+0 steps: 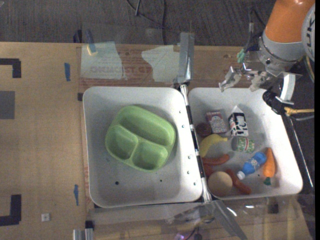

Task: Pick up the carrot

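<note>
Your claw [243, 81] hangs above the far edge of the right bin [292, 156], at the end of the grey arm with its orange band [289, 19], and its two fingers [228, 80] are spread apart with nothing between them. The carrot [269, 163] you are after lies well apart from the claw, near the right wall of that same bin toward its near corner, standing roughly lengthwise with its green top [268, 181] pointing to the near side. Just beside the carrot on its left lies a small blue bottle [252, 164] with a white cap, tilted. Farther left you can see a yellow banana [212, 143], a red sausage-shaped piece [217, 159] below it, and a tan egg-like ball [220, 182] in the near left corner. Toward the far side of the bin sit a pink carton [216, 121], a black and white milk carton [238, 124] and a green can [243, 144]. The left bin [95, 181] holds a green divided plate [140, 138], lying flat near its middle. Both bins rest side by side on the wooden bench [40, 149].
</note>
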Tool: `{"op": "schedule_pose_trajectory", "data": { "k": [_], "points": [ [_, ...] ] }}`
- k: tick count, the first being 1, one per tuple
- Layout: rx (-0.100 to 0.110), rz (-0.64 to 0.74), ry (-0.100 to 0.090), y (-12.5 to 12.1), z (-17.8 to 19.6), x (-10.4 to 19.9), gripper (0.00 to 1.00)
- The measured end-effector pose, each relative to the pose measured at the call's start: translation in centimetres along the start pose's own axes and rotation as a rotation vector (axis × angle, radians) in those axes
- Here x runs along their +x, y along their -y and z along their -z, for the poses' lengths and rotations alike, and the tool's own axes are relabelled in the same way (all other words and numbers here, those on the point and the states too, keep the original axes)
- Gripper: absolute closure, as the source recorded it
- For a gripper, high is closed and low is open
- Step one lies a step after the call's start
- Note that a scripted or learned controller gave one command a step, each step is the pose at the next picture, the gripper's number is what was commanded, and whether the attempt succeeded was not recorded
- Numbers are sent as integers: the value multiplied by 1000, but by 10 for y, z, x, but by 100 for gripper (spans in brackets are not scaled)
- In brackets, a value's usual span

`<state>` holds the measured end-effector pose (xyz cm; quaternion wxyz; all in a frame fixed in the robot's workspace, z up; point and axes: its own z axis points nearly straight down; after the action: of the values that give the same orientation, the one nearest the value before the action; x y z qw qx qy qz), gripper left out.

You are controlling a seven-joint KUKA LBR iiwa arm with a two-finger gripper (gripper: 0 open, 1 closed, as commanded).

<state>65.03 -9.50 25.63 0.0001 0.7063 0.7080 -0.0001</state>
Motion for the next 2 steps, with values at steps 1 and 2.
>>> {"op": "schedule_pose_trajectory", "data": {
  "k": [1,2],
  "points": [
    [0,50,0,63,-15,-42,0],
    [1,48,-1,157,-92,-58,0]
  ]
}}
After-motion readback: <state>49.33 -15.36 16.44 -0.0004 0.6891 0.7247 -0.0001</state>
